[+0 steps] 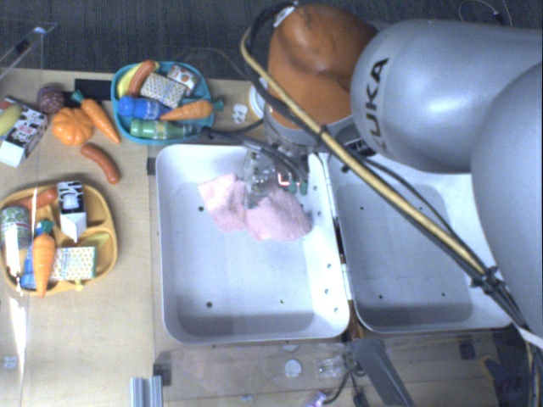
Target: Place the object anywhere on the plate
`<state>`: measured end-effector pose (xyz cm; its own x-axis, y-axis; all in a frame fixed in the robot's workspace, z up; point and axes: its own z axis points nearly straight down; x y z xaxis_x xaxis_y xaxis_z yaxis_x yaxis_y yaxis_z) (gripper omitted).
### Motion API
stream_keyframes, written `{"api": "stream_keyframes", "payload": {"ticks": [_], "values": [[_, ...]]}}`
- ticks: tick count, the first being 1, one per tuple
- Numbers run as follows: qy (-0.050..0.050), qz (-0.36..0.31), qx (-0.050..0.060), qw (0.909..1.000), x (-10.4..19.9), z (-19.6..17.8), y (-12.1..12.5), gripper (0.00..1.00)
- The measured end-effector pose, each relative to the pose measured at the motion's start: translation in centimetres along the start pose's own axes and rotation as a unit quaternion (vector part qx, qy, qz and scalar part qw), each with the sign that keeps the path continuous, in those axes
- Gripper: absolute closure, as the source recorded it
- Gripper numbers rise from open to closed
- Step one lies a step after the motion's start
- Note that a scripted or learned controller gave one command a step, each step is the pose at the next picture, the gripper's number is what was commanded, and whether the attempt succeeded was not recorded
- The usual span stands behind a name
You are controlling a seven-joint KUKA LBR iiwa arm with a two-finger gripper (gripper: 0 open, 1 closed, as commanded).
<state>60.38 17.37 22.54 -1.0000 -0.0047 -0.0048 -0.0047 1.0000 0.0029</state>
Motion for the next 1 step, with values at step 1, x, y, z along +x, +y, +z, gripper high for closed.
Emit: {"api": "stream_keyframes", "payload": {"ticks": [1], "values": [[0.000, 0.000, 0.000, 1.0000, -0.02, -0.03, -0.01, 0.00]]}}
